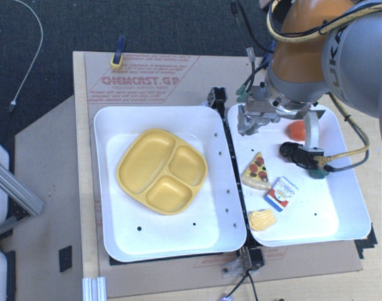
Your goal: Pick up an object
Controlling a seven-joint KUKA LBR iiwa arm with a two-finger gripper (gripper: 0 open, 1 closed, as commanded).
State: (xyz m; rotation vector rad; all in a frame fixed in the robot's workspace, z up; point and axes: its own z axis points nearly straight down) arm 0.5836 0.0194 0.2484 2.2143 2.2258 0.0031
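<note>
Down in the right bin, the loose objects lie scattered on the smooth white floor. The nearest to the gripper is a flat toy pizza slice, a wedge with a pale crust and red dots on its top, with its tip toward the far side. Just beside it, toward the front, lies a small glossy carton, white with blue and red printing and turned at a slant. A soft-looking yellow piece with a ridged surface sits near the front left corner of this bin. A rounded red-orange piece rests apart from the others, near the far wall.

The gripper hangs over the far left corner of the same bin, clear of the pizza slice. Its grey metal fingers point downward with a small gap between them, and nothing is caught there. Above it rises the arm, matte grey with a shiny orange band at the wrist.

The left bin is a shallow white tray with rounded corners. It holds one yellow plastic plate, rounded-square in shape and moulded into three compartments.

Both bins sit on a table covered in brown board with red lettering. A yellow and blue clamp grips its far edge.
</note>
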